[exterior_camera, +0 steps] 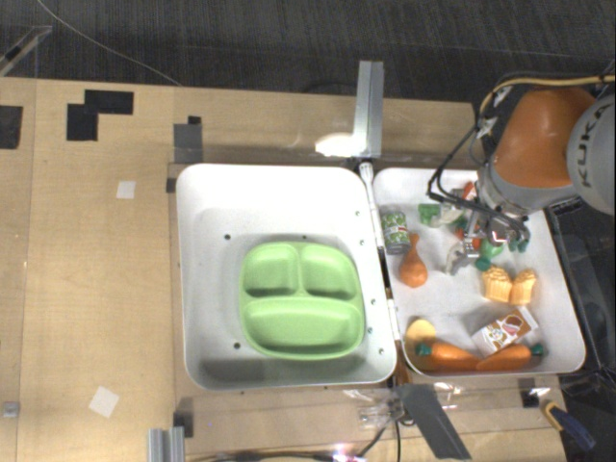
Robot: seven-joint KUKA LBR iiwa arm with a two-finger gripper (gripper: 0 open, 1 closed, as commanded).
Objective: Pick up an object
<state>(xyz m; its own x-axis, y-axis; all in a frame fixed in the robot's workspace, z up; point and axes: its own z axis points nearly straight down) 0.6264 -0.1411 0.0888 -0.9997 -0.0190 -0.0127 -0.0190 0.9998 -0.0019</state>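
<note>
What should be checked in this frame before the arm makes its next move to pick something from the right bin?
1. End effector placed over the right bin: ok.
2. Fingers open or shut: cannot tell; too small and blurred.
3. Object already held: cannot tell; nothing clearly shows between the fingers.
4. Free target nearby: ok; the orange pear-shaped toy lies just left of the end effector, apart from the other items.
5. Clutter under the wrist: not ok; green and red pieces crowd right beside it.
6. Left bin contents clear of the path: ok; the green divided plate sits well away.
</note>
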